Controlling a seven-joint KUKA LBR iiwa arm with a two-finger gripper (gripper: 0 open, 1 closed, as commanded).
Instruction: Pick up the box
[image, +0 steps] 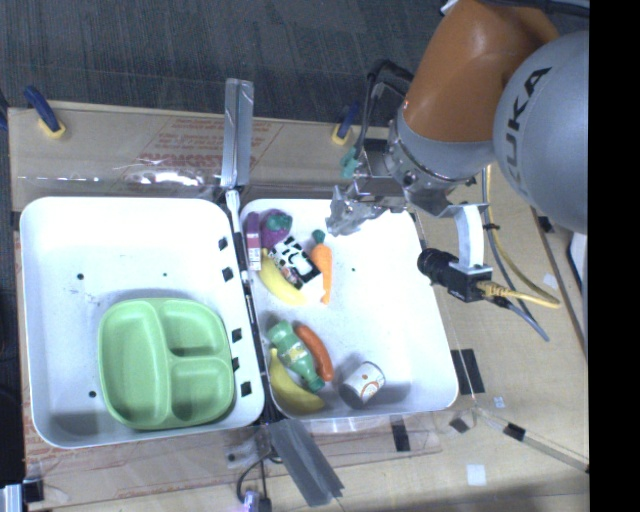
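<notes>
The box is small, black and white, and lies in the upper left of the right bin, resting on a yellow banana next to an orange carrot. My gripper hangs over the bin's upper middle, up and to the right of the box and apart from it. Nothing shows in the gripper.
A purple and white item sits just above the box. Lower in the right bin lie a green bottle, a red sausage, a second banana and a small can. The left bin holds a green divided tray.
</notes>
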